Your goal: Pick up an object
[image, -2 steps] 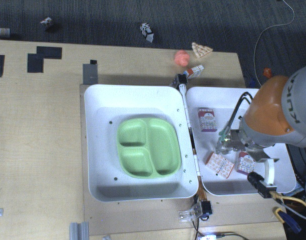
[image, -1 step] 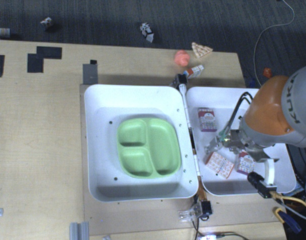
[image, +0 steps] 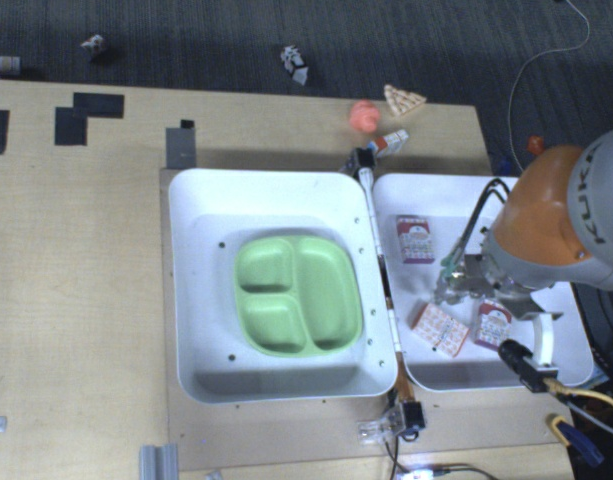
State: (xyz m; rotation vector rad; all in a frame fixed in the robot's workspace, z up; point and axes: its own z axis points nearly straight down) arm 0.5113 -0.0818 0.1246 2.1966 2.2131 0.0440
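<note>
The tool (image: 456, 286) hangs low in the right bin (image: 441, 193), so the reaching step looks in hand. I cannot tell its state. A small checked packet (image: 441, 328) lies just below it. Next it should drop straight down and squeeze.

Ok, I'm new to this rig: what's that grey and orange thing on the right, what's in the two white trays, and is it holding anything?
That is a robot arm, seen by one fixed camera looking down at a slant. Its gripper is low in the right bin, among a few small items: a red and white packet, a patterned card and a small red pack. I cannot tell whether it holds anything. The left bin holds a green divided tray. A few oddments lie beyond the bins.
</note>
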